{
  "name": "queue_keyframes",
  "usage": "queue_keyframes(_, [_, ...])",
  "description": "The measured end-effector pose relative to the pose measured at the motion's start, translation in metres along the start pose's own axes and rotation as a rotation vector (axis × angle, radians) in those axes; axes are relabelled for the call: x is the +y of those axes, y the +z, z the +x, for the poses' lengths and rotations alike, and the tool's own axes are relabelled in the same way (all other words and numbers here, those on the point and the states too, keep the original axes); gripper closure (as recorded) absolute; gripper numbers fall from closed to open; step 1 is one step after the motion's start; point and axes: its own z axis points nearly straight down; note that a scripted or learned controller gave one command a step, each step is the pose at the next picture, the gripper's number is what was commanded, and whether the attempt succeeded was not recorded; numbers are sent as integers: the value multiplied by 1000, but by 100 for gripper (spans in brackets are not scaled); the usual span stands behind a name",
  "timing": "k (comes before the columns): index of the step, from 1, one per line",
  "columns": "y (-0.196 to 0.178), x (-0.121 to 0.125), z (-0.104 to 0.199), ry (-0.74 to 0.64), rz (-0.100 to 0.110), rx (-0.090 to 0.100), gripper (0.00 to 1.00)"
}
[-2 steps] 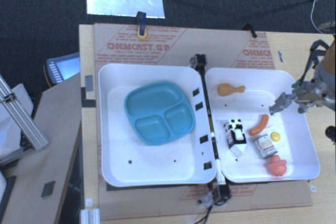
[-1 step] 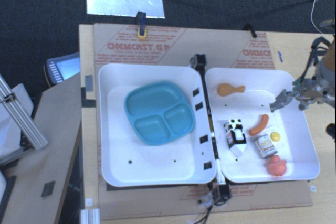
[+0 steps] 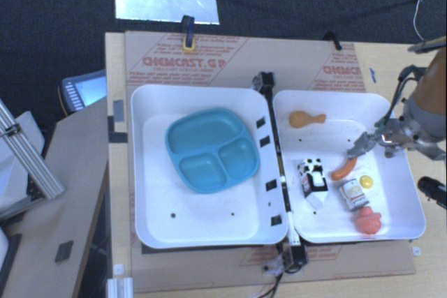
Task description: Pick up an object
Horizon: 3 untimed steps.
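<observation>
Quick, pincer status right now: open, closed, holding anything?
Pincer: open or closed cannot be told from this view; it sits over the right bin, just above the orange sausage, with nothing visibly between it.

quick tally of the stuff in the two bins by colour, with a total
Blue: 1, the divided plate in the left bin
Orange: 2, the drumstick and the carrot
Black and white: 1, the cow carton
Yellow-labelled: 1, the can
Pink-red: 1, the strawberry
Total: 6
</observation>
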Motion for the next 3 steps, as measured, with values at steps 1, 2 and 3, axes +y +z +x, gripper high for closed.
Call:
queue_keyframes(1, [45, 9, 1, 0, -2, -1, 0])
queue_keyframes(2, [94, 9, 2, 1, -1, -1, 0])
queue_keyframes(3, [80, 11, 1, 2, -7, -3, 100])
